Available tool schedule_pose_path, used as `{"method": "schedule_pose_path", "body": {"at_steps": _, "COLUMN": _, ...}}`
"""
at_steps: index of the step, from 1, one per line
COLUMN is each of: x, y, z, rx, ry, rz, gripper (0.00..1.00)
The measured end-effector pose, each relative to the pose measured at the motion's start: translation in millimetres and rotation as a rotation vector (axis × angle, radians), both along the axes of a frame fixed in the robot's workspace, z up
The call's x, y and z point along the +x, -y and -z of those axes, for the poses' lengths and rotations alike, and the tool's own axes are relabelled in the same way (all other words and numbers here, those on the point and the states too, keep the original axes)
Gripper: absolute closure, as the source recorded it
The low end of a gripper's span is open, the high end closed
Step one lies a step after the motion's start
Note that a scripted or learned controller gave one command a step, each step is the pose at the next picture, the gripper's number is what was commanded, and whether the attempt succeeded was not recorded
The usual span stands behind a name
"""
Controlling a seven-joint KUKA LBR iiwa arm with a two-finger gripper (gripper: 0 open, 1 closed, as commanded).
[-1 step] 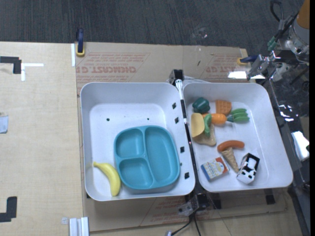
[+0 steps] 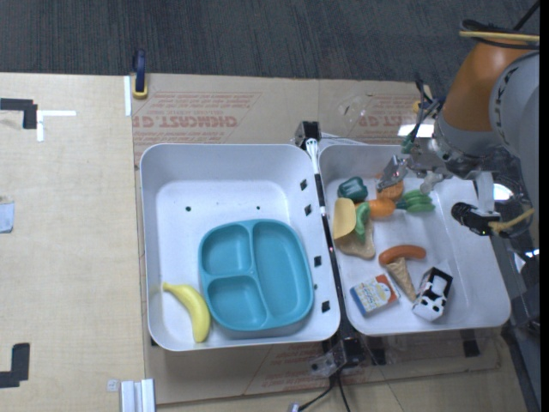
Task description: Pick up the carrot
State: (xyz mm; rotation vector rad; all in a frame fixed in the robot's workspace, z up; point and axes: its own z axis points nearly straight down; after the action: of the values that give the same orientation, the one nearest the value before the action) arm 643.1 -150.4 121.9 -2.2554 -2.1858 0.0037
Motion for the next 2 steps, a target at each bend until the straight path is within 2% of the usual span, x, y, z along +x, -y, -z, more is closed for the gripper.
{"method": "schedule_pose_path", "body": {"at_steps": 1, "x": 17.2, "y": -10.6, "z": 27.7, "rx": -0.001, "ry": 0.006, "rz": 0.068, "gripper": 0.0}}
{"method": "schedule_pose_path", "body": {"at_steps": 2, "x": 16.4, "y": -9.8, "z": 18.3, "rx": -0.003, "ry": 0.001, "rz": 0.065, "gripper": 1.0}}
